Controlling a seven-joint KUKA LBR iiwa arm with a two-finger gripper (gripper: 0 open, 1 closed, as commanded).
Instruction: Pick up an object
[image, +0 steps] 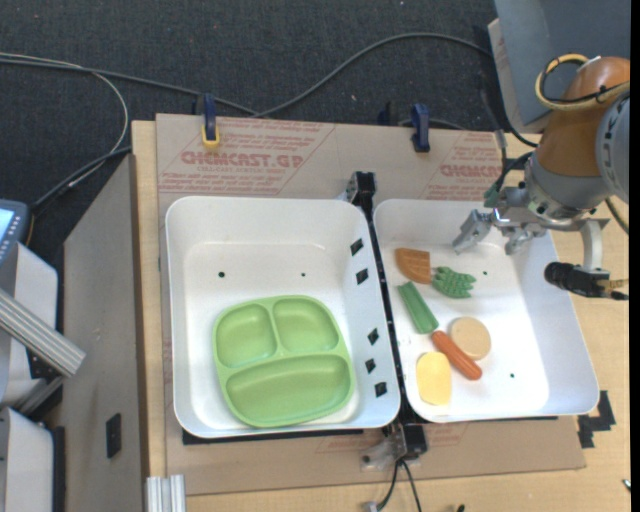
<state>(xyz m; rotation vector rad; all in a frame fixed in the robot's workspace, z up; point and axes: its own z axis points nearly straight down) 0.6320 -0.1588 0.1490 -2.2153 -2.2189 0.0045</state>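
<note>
The pincer (497, 231) hangs spread and empty at upper right; the crowded toy foods (440, 320) could make it nudge neighbours and miss.

Right bin (560, 385): brown wedge (412, 264), green pieces (452, 282), orange carrot (457, 354), yellow block (433, 379)

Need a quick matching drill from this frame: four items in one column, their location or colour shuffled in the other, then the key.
Items:
1. divided plate
2. gripper
3. yellow piece
4. carrot-like stick

Descriptions:
A. orange, lying against the round tan piece
B. front of the right bin, nearest the camera
C. light green, in the left bin
D. over the right bin's far end

Pairs: 1-C, 2-D, 3-B, 4-A
</note>
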